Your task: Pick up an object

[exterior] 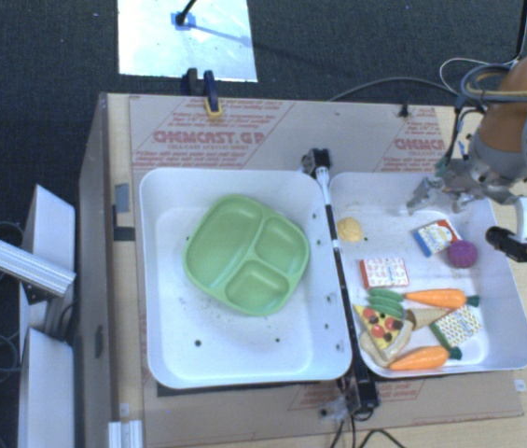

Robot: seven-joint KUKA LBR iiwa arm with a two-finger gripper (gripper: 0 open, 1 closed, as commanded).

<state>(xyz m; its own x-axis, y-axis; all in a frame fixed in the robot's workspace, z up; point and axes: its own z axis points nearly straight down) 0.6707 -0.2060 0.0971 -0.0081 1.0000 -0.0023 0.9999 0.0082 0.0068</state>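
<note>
1. Currently, the gripper (428,194) is hovering over the far edge of the right bin (515,325), reaching in from the right; its fingers are standing spread apart, with nothing between them.
2. No object is being held. The candidates are all lying in the right bin: a yellow ball (350,228) near the divider, a blue and red box (436,237) just beside a purple ball (462,254), a red and white card (384,273), two carrots (438,298), a pizza slice (381,328) and a patterned block (459,325).
3. A green divided plate (247,266) is sitting in the left bin (165,343), well apart from the gripper.
4. Judging by position, the arm is approaching a grasp, and the box is lying nearest the fingers.
5. For a sound pick, the fingers should be coming down on either side of one item alone, across its narrower dimension.
6. The box and purple ball are lying close together, so a finger is risking landing on the ball; centring over the box's free side is advisable.
7. The balls are likely rolling away if pushed off centre.
</note>
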